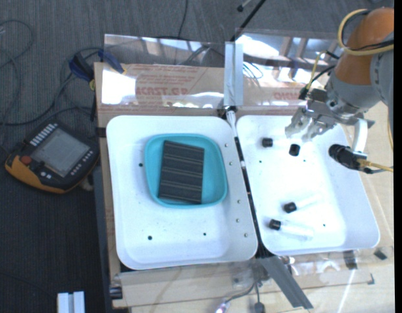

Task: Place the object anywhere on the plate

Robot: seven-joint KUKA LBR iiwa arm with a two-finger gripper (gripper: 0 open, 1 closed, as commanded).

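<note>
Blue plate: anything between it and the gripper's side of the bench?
Only the raised rims where the two bins meet. The gripper sits over the right bin; the blue plate, in the left bin, already carries a dark ribbed block.

One fixed cam above bench (188, 276) — slanted down, mid-range, both bins (123, 240).

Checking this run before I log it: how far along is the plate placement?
Done, by the look of it: a dark ribbed rectangular block lies flat on the blue square plate in the left white bin. In hand: nothing visible; the gripper sits over the right white bin. Left: small clear black-capped tubes lie loose there.
</note>
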